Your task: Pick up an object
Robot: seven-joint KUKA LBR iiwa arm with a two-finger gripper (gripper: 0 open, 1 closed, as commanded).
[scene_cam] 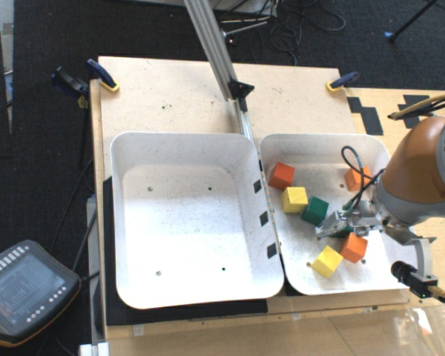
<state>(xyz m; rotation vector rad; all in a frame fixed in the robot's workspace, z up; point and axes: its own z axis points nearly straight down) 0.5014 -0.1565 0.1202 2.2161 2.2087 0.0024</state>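
The right bin (371, 148) holds several coloured blocks. An orange-red block (282, 174) lies near its left wall, with a yellow block (295, 198) and a green block (315, 211) just below it. My gripper (332, 227) hangs low in the bin, right beside the green block and just above-left of an orange block (354, 247). Another yellow block (327, 261) sits near the front wall. A further orange block (358, 178) lies at the back right, partly behind a black cable. No block is visibly held.
The left bin (126, 199) stands beside the right one, sharing a middle wall. A metal pole (211, 39) slants over the bench's back. The arm's orange band (426, 162) covers the right bin's right side. A teach pendant (22, 291) lies at the lower left.
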